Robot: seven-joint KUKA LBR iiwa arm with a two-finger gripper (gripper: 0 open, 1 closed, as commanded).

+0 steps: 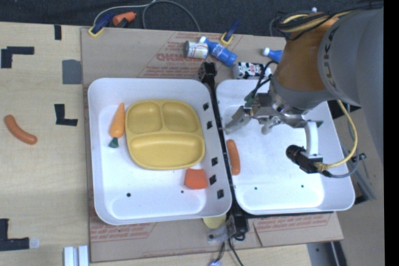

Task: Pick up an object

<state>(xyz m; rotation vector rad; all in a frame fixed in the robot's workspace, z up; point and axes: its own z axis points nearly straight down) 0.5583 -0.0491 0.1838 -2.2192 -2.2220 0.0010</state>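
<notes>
My gripper [251, 124] hangs over the upper left part of the right bin [330, 196], its two silver fingers spread apart and nothing between them. An orange sausage [232, 156] lies in that bin against its left wall, just below and left of the gripper. In the left bin [103, 190] a yellow divided plate [166, 134] sits in the middle. A carrot [117, 121] lies to the plate's left, and a small orange-red piece [196, 179] lies below its lower right corner.
A second sausage [20, 129] lies on the bench far left, outside the bins. Blue and white clamps [212, 50] sit behind the bins, and an orange-handled clamp [115, 20] at the back left. The arm's wrist and cable [312, 159] cover the right bin's right half.
</notes>
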